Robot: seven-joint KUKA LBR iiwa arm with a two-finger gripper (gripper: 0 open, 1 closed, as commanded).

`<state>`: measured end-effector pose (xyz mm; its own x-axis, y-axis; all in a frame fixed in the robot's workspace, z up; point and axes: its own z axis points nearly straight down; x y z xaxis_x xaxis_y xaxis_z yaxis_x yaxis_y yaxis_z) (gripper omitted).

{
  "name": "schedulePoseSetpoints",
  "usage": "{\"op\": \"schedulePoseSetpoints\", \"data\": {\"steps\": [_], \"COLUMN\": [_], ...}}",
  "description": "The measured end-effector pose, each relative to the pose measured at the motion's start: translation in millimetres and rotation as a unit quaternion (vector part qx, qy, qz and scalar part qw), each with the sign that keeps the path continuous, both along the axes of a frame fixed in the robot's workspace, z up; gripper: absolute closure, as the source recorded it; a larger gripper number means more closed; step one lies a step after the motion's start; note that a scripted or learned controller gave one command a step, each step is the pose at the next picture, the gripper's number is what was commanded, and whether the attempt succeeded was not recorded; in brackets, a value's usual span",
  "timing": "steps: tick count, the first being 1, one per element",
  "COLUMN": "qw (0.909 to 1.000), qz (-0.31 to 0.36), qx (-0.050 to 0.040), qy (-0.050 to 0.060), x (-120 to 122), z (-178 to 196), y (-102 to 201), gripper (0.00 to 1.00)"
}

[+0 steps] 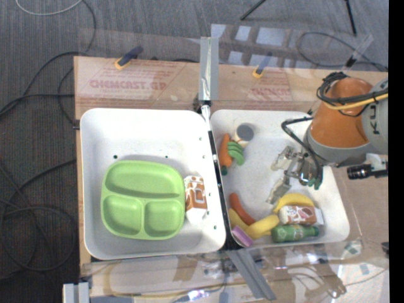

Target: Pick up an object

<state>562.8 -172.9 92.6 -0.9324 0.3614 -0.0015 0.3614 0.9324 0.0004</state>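
While hovering over right bin (338, 169), gripper (287, 175) hangs spread, nothing between fingers. Nearest target: yellow banana (293, 201) just below, near front wall. Likely light, stiff plastic, smooth and slippery; best pinched across narrow middle. Green bottle (295, 233) beside it.

Arm reaching in from the right, wrist bent down.
The orange band (338, 115) sits above the wrist; the gripper (285, 174) points down and left, its two thin fingers (278, 191) spread apart, holding nothing.
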Motion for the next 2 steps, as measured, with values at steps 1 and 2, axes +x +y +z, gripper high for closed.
{"op": "schedulePoseSetpoints", "data": {"steps": [1,2], "qw": [0.9986,0.9986], "qz": [-0.052,-0.052], "qx": [-0.0001,0.0006], "qy": [-0.007,-0.009], "x": [-73.3,-72.0], "z": [-2.2,7.2], "y": [-10.2,-8.8], "gripper": [0.0,1.0]}}
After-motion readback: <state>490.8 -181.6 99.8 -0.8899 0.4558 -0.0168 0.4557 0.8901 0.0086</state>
